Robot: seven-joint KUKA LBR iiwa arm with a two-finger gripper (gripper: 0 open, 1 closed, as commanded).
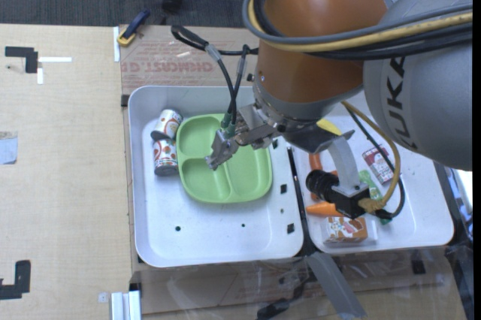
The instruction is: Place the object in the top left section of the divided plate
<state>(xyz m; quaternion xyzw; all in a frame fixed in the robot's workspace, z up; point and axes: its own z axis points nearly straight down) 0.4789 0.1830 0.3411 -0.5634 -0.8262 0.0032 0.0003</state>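
The gripper (223,148) hangs low over the middle of the green divided plate (252,179), positioned for release toward the top left section; finger state and the object itself cannot be discerned.

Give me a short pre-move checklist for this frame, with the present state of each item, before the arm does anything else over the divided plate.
1. End effector is over the green divided plate: ok, it hangs above the middle dividers.
2. Object seen between its fingers: cannot tell, the tip is too small and cluttered to read.
3. Top left section of the plate free to receive something: ok, bare green shows there.
4. Plate sits flat inside the left bin: ok.
5. Two cans beside the plate's left edge stay out of the way: ok, they lie off the plate.
6. Cables hanging near the plate: cannot tell whether they would snag.
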